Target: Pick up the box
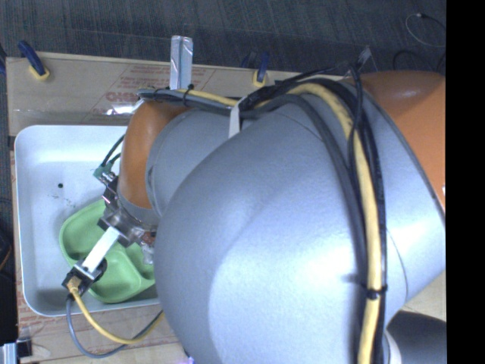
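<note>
A light green, rounded, tray-like object (87, 233) lies in the near part of the left white bin (34, 150); I cannot tell whether it is the box. The arm's wrist, with its orange band (140, 158), reaches down over this bin. The gripper (125, 235) sits right above the green object's right side, mostly hidden under the wrist. A white bracket with a yellow cable (95, 260) hangs from the wrist across the green object. I see nothing clearly held.
The grey arm body (288, 233) covers the middle and right of the view, including the right bin. Brown cardboard (91, 78) lies behind the bins with blue clamps (34, 61) and a metal post (181, 61). The yellow cable loops past the bin's front edge (106, 331).
</note>
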Motion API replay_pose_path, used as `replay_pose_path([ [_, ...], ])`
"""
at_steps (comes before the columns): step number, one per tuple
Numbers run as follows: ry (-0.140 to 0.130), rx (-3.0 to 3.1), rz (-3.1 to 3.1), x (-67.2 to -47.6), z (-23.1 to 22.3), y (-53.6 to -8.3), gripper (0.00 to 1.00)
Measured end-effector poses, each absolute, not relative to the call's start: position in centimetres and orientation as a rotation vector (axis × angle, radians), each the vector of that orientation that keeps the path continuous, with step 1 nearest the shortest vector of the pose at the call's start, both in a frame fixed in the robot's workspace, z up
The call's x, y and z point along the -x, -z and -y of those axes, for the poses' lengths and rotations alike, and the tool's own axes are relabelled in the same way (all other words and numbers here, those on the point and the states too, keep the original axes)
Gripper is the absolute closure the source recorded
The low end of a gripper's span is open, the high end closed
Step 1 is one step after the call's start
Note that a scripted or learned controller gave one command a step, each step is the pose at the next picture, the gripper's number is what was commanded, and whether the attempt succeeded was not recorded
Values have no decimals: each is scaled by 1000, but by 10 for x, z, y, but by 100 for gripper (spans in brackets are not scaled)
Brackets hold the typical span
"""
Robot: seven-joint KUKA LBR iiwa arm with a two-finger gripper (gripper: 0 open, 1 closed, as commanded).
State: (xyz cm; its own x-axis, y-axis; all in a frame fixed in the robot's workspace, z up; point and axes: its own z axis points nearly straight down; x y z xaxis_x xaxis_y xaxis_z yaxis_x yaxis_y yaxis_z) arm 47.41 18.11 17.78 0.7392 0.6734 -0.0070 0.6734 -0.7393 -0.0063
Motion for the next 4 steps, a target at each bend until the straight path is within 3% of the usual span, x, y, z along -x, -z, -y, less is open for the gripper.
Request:
replay_pose_path([
  [1,0,2971,1021,-508,-209,-374,0],
  [2,2,3118,386,-540,-209,-362,0],
  [3,-15,3093,536,-491,-219,-105,0],
  [4,-4,3113,363,-557,-221,-96,0],
])
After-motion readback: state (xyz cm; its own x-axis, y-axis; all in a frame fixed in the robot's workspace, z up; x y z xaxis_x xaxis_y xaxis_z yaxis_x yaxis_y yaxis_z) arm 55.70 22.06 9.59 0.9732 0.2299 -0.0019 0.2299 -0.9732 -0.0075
